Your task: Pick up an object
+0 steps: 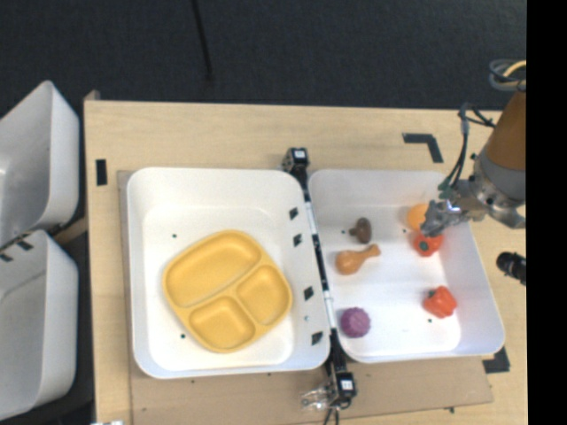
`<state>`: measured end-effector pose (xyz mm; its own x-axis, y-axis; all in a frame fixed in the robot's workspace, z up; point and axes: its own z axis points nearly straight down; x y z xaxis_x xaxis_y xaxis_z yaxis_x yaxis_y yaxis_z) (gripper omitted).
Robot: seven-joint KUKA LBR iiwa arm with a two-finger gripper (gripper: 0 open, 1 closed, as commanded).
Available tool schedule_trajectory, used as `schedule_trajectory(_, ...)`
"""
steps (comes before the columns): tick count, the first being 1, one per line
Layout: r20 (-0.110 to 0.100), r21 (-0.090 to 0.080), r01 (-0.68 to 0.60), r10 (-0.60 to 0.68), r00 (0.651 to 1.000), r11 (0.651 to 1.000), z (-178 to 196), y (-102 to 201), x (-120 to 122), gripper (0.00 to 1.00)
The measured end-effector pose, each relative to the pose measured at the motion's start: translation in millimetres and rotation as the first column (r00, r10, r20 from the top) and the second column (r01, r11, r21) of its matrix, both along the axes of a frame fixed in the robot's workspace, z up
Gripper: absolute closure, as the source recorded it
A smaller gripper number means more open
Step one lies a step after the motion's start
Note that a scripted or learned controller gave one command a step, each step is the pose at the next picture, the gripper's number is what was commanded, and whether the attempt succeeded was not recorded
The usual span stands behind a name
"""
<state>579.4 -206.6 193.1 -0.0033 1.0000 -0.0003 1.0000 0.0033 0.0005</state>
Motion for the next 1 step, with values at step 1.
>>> schedule_trajectory(1, 0.000, -0.001, 0.000, 0.000, 1.000, 1.000, 55.5, -9.1, -2.5, 1.00)
